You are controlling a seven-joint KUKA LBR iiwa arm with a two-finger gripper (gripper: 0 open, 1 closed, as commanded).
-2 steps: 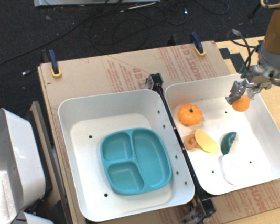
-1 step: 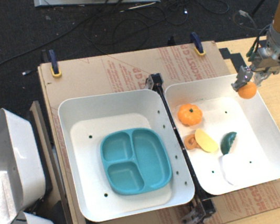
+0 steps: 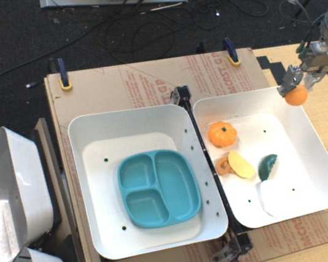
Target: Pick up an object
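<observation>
My gripper (image 3: 299, 88) hangs over the far right corner of the right bin (image 3: 308, 153). A small orange ball (image 3: 296, 97) sits between its fingertips, lifted off the bin floor. On that floor lie an orange pumpkin-shaped toy (image 3: 222, 134), a yellow wedge (image 3: 242, 165), a small brownish-orange ring (image 3: 222, 166) touching the wedge, and a dark green piece (image 3: 267, 166).
The left bin (image 3: 96, 170) holds a teal divided plate (image 3: 159, 188). A clamp and divider (image 3: 183, 96) sit between the two bins. Cardboard (image 3: 143, 81) covers the bench under the bins. White tubs (image 3: 10, 196) stand at the left, off the bench.
</observation>
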